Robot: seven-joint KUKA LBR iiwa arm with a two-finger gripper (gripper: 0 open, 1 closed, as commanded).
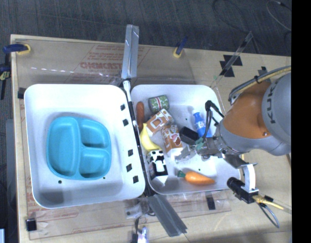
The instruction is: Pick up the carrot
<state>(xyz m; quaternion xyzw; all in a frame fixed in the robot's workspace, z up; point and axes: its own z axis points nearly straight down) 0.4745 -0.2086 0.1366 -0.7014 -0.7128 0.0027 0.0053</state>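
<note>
The orange carrot [198, 177] with a green stub end lies flat near the front wall of the right bin [188, 92], its tip pointing right. My gripper [192, 152] hangs low in that bin, just above and slightly left of the carrot, close to the clutter. Nothing is seen held in it. The grey arm with its orange band [246, 120] reaches in from the right over the bin's rim.
The right bin also holds a green can [158, 103], a sausage [140, 112], a banana [146, 138], two brown-and-white cartons [164, 128], a blue bottle [198, 123], a black object [188, 134] and a black-and-white box [158, 164]. A blue divided plate [79, 147] lies in the left bin [39, 97].
</note>
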